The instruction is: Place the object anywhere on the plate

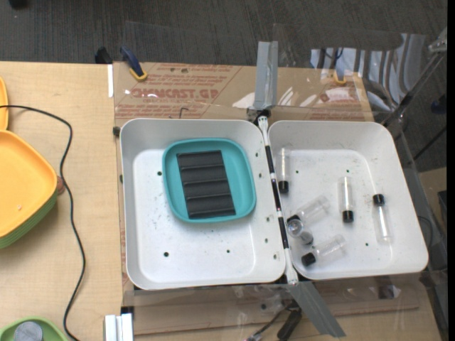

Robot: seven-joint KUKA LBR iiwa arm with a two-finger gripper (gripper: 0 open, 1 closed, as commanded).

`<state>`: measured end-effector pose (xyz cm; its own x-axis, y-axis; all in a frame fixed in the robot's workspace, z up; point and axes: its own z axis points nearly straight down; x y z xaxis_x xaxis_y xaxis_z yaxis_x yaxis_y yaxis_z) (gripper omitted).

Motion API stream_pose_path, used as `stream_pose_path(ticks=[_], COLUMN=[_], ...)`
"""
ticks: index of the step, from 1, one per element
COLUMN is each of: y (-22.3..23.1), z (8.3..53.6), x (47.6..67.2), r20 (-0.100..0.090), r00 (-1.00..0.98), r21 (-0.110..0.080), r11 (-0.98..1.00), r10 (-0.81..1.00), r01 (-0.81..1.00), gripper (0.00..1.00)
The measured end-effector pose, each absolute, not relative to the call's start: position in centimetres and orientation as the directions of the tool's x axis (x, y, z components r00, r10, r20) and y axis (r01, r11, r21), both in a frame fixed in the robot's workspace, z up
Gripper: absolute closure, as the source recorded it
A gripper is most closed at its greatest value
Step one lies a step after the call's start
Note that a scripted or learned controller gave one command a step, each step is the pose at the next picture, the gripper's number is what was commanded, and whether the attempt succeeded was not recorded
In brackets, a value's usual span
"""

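A teal square plate [173, 190] lies in the left white bin [142, 247], toward its back. A black ridged rectangular block [205, 183] rests flat on the middle of the plate, its long side running front to back. The right white bin [398, 254] holds several clear vials with black caps, among them one by the divider [282, 170], one upright in the middle [347, 203] and one at the right [381, 217].
Stacked yellow and green dishes [21, 190] sit on the wooden bench at the left, with a black cable [73, 190] looping beside them. Cardboard [185, 91], a blue and yellow clamp [133, 62] and a metal post [266, 77] stand behind the bins.
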<state>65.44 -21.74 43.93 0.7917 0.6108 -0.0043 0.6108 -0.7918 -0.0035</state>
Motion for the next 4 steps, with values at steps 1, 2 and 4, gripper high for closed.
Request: stream_pose_path(ticks=[1,2,4], y=[-22.11,-22.19,-22.23], z=[43.91,43.97,44.03], x=[64.34,65.16,65.25], r20=[-0.005,-0.004,-0.002], r00=[0.865,0.915,0.979], r21=[-0.004,-0.002,-0.002], r11=[-0.865,-0.915,-0.979], r10=[0.502,0.404,0.205], r01=[0.502,0.404,0.205], gripper=[0.0,0.0,0.0])
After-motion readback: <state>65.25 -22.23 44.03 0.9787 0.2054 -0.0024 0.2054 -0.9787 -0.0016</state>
